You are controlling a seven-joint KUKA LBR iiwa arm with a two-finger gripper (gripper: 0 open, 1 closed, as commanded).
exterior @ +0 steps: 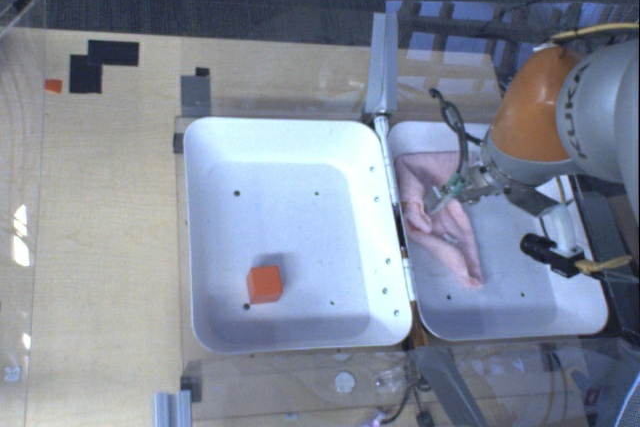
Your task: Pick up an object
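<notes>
- Pink cloth [440,220], crumpled and soft-looking, lies in the right white bin [520,315], bunched along that bin's left wall and running from near the top edge down toward the middle.
- Grey arm with an orange band [535,110] reaches in from the right, ending in the claw [447,193], which sits right over the upper part of the cloth.
- Claw state: it is small and partly blended with the folds beneath it, so I cannot tell whether it is spread or pressed together, nor whether any fabric is caught in it.
- Left white bin [210,215] holds a small orange block [265,284] near its lower left area, well apart from the claw.
- Both bins sit side by side on a pale wooden tabletop [100,235].
- Handling judgement: the cloth should be light, limp and forgiving, not fragile; it will sag and trail when lifted and may slip from a shallow pinch.
- Best hold, in my judgement: a raised fold or ridge near the middle of the bunch, where fabric stands up, not a flat edge against the bin floor.
</notes>
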